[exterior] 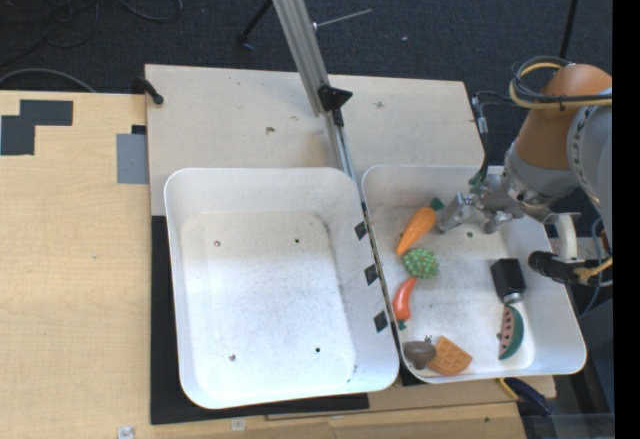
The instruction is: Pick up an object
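Observation:
The right bin [545, 352] holds several toys. An orange carrot [416, 229] lies near its left wall, with a green bumpy ball [421, 263] and a red pepper [403, 299] below it. A black block [507, 279] and a watermelon slice [511, 333] lie at the right. An orange waffle piece [451, 357] and a brown lump [419, 353] sit at the front. My gripper [468, 213] hangs low over the bin's back part, just right of the carrot's tip. Nothing shows in its grasp.
The left bin [200, 227] stands beside the right one, with black clips [371, 273] along the shared wall. A slanted aluminium rail [300, 37] rises behind the bins. The grey arm with its orange band [560, 117] comes in from the right.

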Controlling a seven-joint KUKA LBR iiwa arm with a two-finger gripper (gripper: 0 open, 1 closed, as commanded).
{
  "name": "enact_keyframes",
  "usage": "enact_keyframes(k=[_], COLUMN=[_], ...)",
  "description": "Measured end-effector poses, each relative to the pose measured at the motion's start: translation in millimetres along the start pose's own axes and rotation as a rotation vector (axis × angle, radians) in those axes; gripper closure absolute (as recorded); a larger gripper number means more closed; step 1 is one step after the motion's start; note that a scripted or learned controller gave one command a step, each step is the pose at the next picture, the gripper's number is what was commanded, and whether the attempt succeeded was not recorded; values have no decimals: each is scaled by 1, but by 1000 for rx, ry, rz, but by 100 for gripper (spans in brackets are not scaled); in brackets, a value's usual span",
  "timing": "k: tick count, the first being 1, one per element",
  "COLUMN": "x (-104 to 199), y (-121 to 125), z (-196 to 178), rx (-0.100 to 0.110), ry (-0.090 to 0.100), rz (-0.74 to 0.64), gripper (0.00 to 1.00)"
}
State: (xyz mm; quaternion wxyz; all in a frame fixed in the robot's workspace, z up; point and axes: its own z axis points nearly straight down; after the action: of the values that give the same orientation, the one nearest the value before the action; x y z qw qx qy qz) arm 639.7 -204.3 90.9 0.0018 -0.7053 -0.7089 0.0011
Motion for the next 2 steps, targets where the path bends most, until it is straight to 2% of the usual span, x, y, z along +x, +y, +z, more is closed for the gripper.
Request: enact_keyframes(k=[1, 2], x=[0, 1], y=[0, 5], z=[-10, -54], rx=[0, -8], ry=[0, -2], rz=[-2, 2], gripper=[100, 100])
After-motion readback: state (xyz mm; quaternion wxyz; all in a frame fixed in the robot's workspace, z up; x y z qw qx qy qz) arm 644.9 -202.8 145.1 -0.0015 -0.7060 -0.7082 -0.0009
